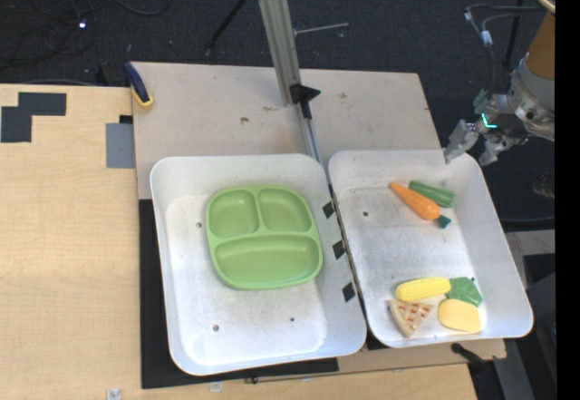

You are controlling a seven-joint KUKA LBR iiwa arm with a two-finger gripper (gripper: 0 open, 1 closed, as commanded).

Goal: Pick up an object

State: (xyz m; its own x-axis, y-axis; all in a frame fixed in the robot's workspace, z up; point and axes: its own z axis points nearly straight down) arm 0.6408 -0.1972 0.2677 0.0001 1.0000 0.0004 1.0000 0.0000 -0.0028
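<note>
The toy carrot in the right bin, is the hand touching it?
Apart. The camera view shows the hand beyond the bin's far right corner, with bare white bin floor between it and the carrot.

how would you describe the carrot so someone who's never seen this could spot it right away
Look at the right bin, in its far half near the tool. The carrot lies there at a slant, an orange cone with a green top, well apart from the yellow food cluster in the near corner. It is the one orange thing in that bin.

The arm (544,44) runs off the right edge — most of it is cut away. The gripper (474,142) is small and blurred — its finger spacing can't be read.
</note>
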